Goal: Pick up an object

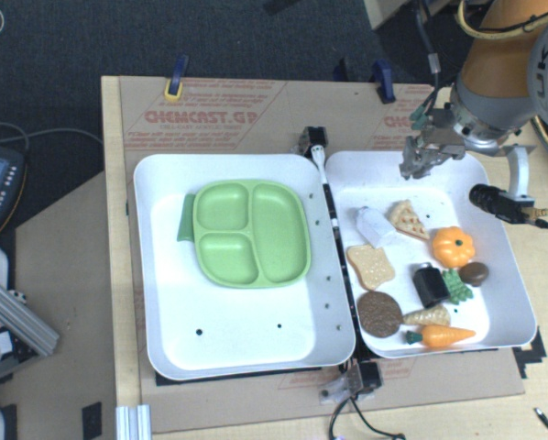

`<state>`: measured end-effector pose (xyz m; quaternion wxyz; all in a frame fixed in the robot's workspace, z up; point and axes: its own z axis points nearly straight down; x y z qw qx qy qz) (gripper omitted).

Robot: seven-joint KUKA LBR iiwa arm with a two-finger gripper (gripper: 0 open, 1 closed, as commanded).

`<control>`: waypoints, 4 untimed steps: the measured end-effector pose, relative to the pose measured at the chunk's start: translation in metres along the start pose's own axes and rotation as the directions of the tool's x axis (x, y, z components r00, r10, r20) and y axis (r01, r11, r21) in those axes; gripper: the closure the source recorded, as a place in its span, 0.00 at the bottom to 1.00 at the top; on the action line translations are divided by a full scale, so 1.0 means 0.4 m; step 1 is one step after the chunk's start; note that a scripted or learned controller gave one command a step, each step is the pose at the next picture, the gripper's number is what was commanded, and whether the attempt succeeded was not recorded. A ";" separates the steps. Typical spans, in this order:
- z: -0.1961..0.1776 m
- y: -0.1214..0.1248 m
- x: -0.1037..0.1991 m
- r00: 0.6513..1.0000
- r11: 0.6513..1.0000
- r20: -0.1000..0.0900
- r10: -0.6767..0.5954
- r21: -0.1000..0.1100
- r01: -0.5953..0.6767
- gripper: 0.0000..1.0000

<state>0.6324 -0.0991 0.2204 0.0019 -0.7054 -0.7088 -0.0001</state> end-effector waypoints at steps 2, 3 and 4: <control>-0.047 -0.065 0.252 1.000 1.000 0.001 0.000 0.000 0.000 1.00; -0.042 -0.099 0.359 1.000 1.000 0.002 0.001 0.001 -0.001 1.00; -0.029 -0.134 0.456 1.000 1.000 0.002 0.001 0.001 -0.001 1.00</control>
